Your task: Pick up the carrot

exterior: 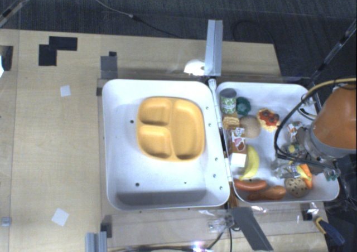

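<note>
My wrist and its orange band (337, 120) sit over the right side of the right bin (290, 86), and that bulk hides most of what lies beneath it. My claw (298, 161) is low among cables and grey hardware; whether it is apart or together I cannot tell. Just under it a small orange piece shows, which I take for the carrot (305, 170), lying near the bin's front right corner, beside a speckled brown cookie (295, 185). Only a sliver of it is clear, so its shape and whether I touch it stay uncertain.

This bin is crowded. Along its left wall stand a small can (227, 100), a dark green round thing (243, 106), some little printed packets (235, 132) and a white block (238, 160). A curved yellow banana (252, 163) lies beside them, with two glossy red-brown sausages (262, 188) along the front edge. A tan, rounded lump (250, 126) and a red and yellow item (268, 117) sit nearer the middle. Bare white floor remains toward the back wall.

The left bin (120, 150) has much open room: a smooth yellow divided plate (170, 128) rests in its middle, with bare floor all around it. The wooden bench (50, 150) stretches flat to the left.
</note>
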Available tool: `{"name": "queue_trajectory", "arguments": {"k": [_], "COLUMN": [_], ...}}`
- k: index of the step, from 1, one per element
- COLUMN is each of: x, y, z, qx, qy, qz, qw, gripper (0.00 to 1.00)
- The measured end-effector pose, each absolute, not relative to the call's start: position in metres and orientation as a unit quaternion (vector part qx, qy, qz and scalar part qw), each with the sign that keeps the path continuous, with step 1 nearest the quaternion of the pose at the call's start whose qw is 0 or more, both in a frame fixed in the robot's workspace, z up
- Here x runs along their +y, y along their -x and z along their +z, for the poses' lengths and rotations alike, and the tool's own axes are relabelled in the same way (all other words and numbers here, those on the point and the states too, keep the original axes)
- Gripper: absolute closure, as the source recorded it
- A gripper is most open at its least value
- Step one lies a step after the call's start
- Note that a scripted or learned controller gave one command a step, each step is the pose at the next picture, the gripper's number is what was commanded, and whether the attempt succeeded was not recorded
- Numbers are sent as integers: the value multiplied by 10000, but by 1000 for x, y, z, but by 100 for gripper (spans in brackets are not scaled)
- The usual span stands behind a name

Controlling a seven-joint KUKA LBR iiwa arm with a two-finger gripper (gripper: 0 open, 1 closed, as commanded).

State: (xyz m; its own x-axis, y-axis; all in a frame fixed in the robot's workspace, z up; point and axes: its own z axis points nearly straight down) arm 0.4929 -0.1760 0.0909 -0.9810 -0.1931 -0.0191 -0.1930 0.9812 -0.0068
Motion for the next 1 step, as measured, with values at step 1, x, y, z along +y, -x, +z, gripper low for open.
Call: {"name": "queue_trajectory", "arguments": {"k": [1], "x": [-176], "y": [-504], "z": [91], "qx": [9635], "qy": [2675], "qz": [-36], "qw": [78], "gripper": [100]}}
